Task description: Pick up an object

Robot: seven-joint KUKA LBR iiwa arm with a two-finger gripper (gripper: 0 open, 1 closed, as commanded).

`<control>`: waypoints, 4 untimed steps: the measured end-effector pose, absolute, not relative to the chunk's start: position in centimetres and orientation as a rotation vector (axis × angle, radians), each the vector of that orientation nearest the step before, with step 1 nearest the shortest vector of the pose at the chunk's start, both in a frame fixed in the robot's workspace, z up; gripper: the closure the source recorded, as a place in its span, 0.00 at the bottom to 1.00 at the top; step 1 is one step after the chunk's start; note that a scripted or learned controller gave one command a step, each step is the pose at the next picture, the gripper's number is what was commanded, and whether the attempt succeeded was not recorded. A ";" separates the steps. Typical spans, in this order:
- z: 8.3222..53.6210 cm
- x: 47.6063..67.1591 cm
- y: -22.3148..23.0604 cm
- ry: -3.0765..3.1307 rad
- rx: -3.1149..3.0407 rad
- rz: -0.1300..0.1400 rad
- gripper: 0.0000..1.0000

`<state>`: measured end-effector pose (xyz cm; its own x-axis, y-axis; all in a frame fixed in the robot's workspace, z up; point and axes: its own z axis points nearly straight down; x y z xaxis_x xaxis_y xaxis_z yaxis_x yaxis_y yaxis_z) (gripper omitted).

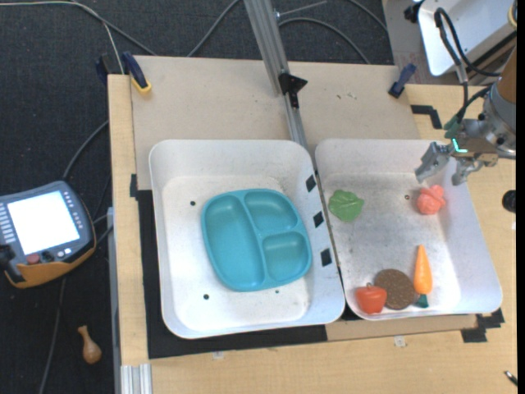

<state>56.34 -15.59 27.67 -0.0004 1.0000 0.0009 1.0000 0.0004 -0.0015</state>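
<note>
The grey two-finger gripper [444,165] is hanging over the far right corner of the right shallow white bin [373,224], its fingers [429,164] spread apart with nothing between them. A small pink-red plastic toy [430,200] is lying on the bin floor just below the fingers, not touching them. In the same bin a green leafy toy [346,205] is sitting near the left wall, while an orange carrot [422,271], a brown round disc [397,288] and a red tomato toy [371,299] are clustering at the near edge. A teal divided plate [256,238] is resting in the left white bin [176,245].
</note>
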 end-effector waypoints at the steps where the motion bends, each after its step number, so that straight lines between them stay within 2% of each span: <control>1: 27.7 56.4 -15.6 -2.222 -2.220 0.000 0.00; 3: 17.4 55.2 -16.2 -2.215 -2.217 0.006 0.00; 4: 12.2 55.3 -15.1 -2.217 -2.216 0.004 0.00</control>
